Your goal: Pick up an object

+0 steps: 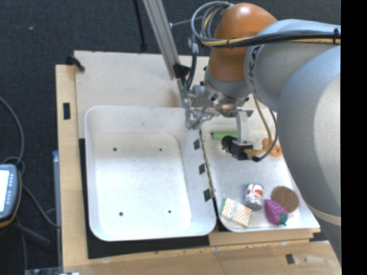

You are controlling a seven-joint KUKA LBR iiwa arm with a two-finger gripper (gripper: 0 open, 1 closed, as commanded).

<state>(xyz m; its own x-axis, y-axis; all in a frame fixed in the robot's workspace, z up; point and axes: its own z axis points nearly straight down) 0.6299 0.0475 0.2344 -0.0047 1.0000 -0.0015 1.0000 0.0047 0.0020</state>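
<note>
Camera view has the gripper point(198, 118) hanging near the far end of the rim between the two bins, and whether it is wide or narrow I cannot tell. Candidate objects lie in the right bin point(287, 173): a small can point(254, 195), a checkered block point(235, 212), a purple toy point(276, 211), a brown disc point(285, 198) and a green piece point(222, 134). I judge this the approach step; next the arm needs to settle over one object and descend.

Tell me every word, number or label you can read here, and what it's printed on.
No text can be read.
Can: a red and white label, print too blurred to read.
Patterned box: a checked pattern, no legible words.
Handheld screen at the left edge: lit, but nothing can be made out.
Black marks along the divider between the bins: plain patches, no writing visible.
</note>
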